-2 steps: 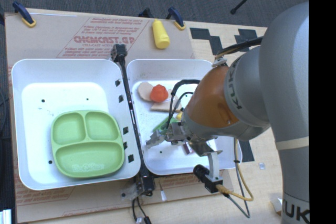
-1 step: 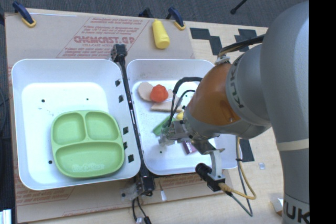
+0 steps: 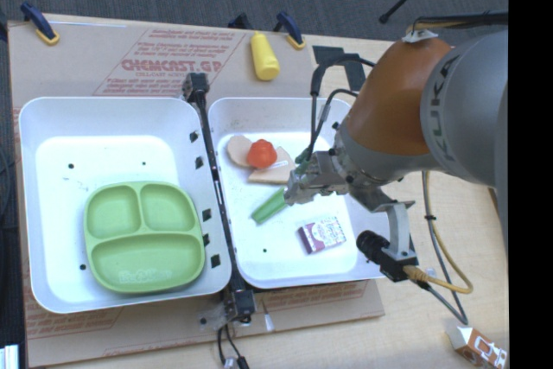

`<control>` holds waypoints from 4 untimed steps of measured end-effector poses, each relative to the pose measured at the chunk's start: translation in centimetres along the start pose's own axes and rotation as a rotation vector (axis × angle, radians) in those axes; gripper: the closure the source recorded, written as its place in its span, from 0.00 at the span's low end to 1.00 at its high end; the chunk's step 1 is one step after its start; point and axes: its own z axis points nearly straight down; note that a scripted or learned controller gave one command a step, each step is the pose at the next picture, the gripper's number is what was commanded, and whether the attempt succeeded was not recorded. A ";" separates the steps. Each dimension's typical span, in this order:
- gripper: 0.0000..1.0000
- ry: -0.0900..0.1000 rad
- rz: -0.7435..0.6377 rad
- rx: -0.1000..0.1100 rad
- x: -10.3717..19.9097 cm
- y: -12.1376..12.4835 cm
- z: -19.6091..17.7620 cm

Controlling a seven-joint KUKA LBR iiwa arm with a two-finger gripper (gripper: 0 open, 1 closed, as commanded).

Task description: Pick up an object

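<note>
From where I sit, the right bin is my landmark, and I'll work from its near wall outward. Just inside that near wall lies a small purple packet, flat on the floor with bare white floor around it. Further in, near the bin's middle, a green stick-shaped piece lies at a slant, and its upper end meets the gripper. That is the thing I judge I'm going for. I cannot tell whether the tool is open, closed or gripping; the wrist body covers its tip, so I won't claim a hold.

To do this step well, I'd want the tool centred across the stick's short width, not riding on its very end, since an end pinch would likely let it swing or slip on lifting. I'd lift straight up first.

Just beyond the stick, toward the bin's far side, a red tomato-like ball sits on pale tan slices, near the tool, so sideways motion that way risks a knock. The bin's left wall, shared with the left bin holding a green divided plate, stands well apart. Past the far wall, a yellow cylinder rests on the cardboard.
</note>
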 end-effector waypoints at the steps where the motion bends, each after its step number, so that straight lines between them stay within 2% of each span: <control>1: 0.00 0.000 0.000 0.001 0.0 0.0 0.0; 2: 0.00 0.001 0.001 0.007 -3.0 -0.3 11.5; 3: 0.00 0.002 -0.002 0.008 -2.7 1.3 16.1; 4: 1.00 0.003 -0.005 0.010 -2.7 1.3 15.1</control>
